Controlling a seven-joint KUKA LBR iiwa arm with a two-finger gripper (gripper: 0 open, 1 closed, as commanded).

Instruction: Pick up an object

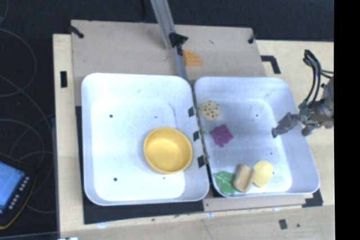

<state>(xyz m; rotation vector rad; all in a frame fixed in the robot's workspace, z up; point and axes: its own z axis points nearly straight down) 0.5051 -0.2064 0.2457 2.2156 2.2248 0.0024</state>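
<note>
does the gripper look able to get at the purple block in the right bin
Probably yes: the gripper hangs at the right bin's right side, and bare floor lies between it and the purple block, which sits apart from its neighbours.

The gripper is a small dark grey metal piece with a narrow, pointed finger. Behind it sits a blockier grey and brownish wrist housing with small green and pale spots on it. Thin black cables loop above the housing, curving like bent wire.
</note>
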